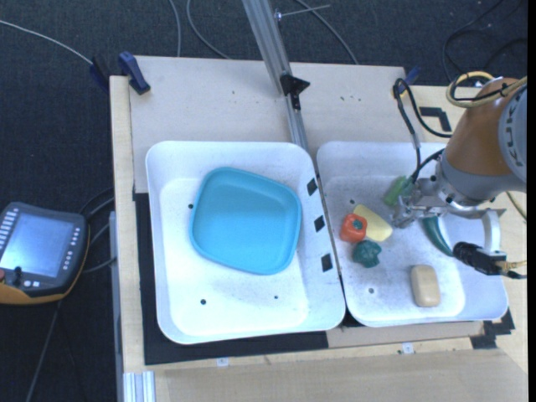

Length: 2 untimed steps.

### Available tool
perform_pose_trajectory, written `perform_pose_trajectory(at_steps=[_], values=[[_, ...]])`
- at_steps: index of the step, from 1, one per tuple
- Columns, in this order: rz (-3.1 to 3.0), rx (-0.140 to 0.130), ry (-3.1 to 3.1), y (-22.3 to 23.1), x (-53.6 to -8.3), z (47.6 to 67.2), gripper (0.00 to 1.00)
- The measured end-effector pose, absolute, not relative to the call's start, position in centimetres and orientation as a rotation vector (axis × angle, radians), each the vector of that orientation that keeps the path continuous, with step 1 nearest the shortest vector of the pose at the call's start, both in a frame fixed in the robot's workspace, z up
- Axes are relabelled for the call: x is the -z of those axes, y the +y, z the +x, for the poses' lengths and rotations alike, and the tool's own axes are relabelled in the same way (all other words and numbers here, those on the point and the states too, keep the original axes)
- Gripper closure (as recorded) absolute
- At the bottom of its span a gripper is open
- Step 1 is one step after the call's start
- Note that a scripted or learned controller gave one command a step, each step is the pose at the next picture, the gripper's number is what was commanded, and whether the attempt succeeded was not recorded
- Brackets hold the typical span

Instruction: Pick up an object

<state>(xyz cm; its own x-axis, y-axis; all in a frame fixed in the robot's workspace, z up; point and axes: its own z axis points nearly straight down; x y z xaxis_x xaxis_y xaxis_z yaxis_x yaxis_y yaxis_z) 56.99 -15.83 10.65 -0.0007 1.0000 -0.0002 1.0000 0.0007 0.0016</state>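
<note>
Blue plate [245, 220] in left bin [167, 162]. At right bin's [335, 159] nine o'clock: orange toy [353, 228], teal lump [367, 255]. Gripper [405, 212] above centre; tan block [425, 285] at five o'clock.

Bench [209, 99]: pale wooden top, bare along its rear edge, standing on dark carpet.
Left bin [167, 308]: shallow, white, toward the bench's left edge; speckled floor.
Right bin [335, 166]: shallow, white, touching the left bin along their shared edge.
Blue plate [245, 219]: square with rounded corners, turquoise, lying flat in the left bin, nearer its rear edge.
Metal pole [270, 36]: grey, slanting across the bench's rear edge toward the seam between the bins.
Blue clamp [134, 71]: at the bench's rear left corner.
Handheld pendant [38, 251]: lit screen, on the carpet beyond the bench's left edge.
Cables [109, 7]: looping on the carpet behind the bench.
</note>
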Motion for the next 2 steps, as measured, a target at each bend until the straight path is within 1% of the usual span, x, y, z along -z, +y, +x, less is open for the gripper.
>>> perform_pose_trajectory(at_steps=[1,2], values=[[2.217,-0.005,2.218,-15.8,-16.8,56.6,1.00],[2.218,-0.004,2.219,-15.8,-21.1,56.6,1.00]])
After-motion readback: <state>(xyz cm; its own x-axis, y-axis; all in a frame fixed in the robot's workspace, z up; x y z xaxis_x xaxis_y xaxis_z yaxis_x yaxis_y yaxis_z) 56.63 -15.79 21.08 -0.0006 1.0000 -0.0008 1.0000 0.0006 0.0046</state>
